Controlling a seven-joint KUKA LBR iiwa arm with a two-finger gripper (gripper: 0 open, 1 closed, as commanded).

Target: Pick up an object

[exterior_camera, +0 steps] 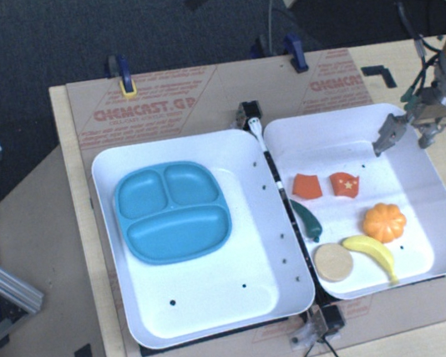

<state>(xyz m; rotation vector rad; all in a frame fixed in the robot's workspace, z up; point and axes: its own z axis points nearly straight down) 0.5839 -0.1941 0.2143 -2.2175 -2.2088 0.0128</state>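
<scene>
In the right bin (427, 182) lie an orange block (306, 186), a small red block (344, 185), an orange pumpkin (384, 222), a yellow banana (371, 254), a round beige disc (333, 262) and a dark green pepper (306, 217) by the bin's left wall. My gripper (407, 137) hangs over the bin's far right corner, open, with nothing between its fingers. It is up and to the right of the red block, well apart from every object.
The left bin (218, 301) holds a blue divided plate (173, 211) in its far left part. Both bins rest on a cardboard-covered bench (97, 237), held by clamps (125, 75) at the back edge. Cables run between the bins.
</scene>
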